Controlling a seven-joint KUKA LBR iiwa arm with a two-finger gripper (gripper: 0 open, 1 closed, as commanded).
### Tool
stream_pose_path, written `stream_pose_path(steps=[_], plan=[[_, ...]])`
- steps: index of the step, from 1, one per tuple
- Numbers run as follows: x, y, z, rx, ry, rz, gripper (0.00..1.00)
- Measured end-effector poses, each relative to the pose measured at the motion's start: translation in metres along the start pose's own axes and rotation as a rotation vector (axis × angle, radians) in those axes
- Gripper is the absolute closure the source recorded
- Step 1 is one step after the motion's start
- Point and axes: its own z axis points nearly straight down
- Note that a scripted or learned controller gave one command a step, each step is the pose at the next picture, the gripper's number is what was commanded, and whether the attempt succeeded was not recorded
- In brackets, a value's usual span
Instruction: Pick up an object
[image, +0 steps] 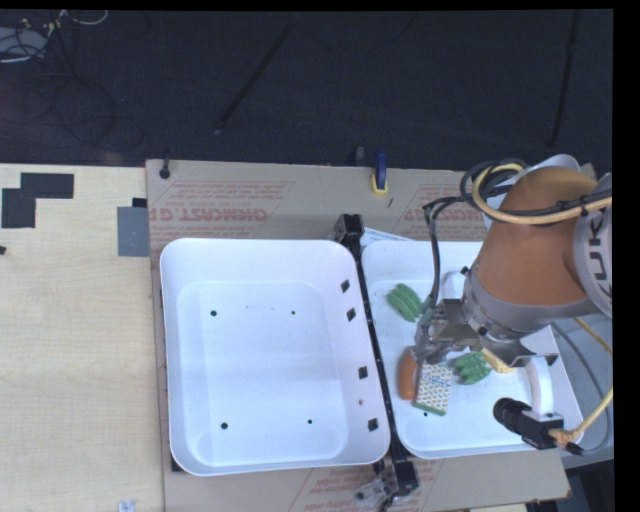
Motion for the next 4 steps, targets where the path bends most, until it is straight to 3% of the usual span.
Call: stream_pose_path(steps=[1, 2, 3, 4], plan=[[-0.085, -0.013, 0.034, 0.000, -0.002, 0.000, 1.00], [-0.033, -0.010, -0.053, -0.012, 0.000, -0.013, 1.00], [0.057, 0.022, -0.152, -0.017, 0.002, -0.019, 1.00], [0.119, 0.014, -0.151, -0.004, 0.000, -0.014, 1.00]])
